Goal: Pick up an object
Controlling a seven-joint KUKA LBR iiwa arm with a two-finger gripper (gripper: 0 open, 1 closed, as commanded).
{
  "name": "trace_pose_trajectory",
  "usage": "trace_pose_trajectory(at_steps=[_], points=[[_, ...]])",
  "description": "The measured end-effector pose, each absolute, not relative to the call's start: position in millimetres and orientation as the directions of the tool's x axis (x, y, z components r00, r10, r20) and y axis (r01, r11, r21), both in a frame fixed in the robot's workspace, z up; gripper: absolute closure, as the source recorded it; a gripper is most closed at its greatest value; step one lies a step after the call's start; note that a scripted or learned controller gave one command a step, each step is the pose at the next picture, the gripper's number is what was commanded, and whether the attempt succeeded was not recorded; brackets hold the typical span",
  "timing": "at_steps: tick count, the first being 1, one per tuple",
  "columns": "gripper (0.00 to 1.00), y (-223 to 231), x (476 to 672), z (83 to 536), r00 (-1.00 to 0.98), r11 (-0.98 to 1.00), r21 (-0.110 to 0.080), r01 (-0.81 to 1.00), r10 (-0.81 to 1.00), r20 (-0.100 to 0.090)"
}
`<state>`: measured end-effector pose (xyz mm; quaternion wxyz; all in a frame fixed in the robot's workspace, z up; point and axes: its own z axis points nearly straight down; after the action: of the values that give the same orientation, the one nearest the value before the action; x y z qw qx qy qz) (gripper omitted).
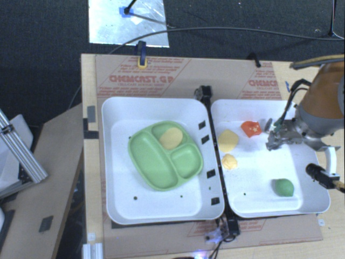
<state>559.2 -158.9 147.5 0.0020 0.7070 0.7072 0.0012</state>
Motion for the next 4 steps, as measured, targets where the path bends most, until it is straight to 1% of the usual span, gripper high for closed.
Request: trace_pose_trajectory(at_steps=[1,2,3,4], points=[[1.00,-161,558.6,191,-0.004,0.004,0.006,1.000,1.000,-0.002],[1.00,-155,560.0,255,-0.006,0.006,0.009,1.000,1.000,-0.002],[1.00,-111,577.5,241,-0.009,0.009,0.003,1.000,1.000,0.000],[1.00,-57,589.7,245,-0.011,0.011,0.004,1.000,1.000,0.001]])
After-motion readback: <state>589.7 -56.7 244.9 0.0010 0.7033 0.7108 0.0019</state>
